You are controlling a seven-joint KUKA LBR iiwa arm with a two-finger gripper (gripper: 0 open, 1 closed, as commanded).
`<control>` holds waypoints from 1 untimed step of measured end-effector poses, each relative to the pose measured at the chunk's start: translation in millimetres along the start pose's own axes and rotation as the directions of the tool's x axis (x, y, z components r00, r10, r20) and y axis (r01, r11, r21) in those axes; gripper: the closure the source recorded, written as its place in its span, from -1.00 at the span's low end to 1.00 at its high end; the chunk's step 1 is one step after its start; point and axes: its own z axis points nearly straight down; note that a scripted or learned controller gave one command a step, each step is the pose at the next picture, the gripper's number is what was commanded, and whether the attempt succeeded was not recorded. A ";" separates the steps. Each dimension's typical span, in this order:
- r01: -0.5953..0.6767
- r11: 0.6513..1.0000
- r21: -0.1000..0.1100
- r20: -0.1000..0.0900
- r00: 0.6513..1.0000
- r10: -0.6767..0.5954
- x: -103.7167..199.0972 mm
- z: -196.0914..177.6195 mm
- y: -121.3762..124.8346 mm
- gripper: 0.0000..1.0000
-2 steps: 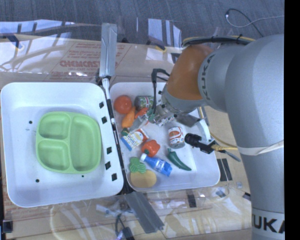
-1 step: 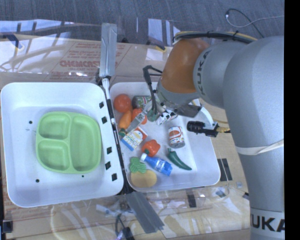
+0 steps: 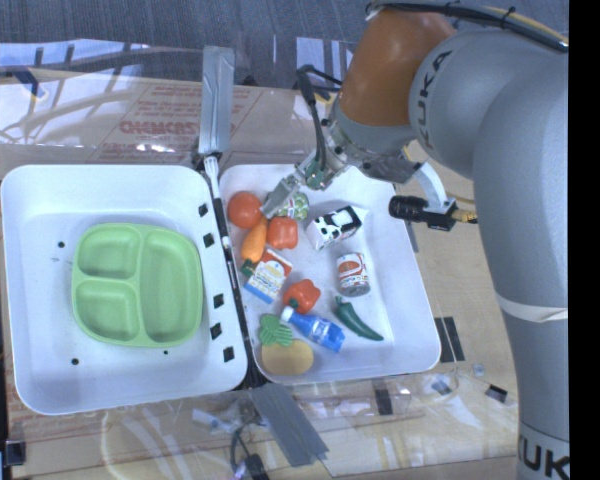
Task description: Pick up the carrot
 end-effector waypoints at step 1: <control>-0.010 1.000 0.000 -0.005 1.000 0.010 3.9 86.4 -27.4 -1.00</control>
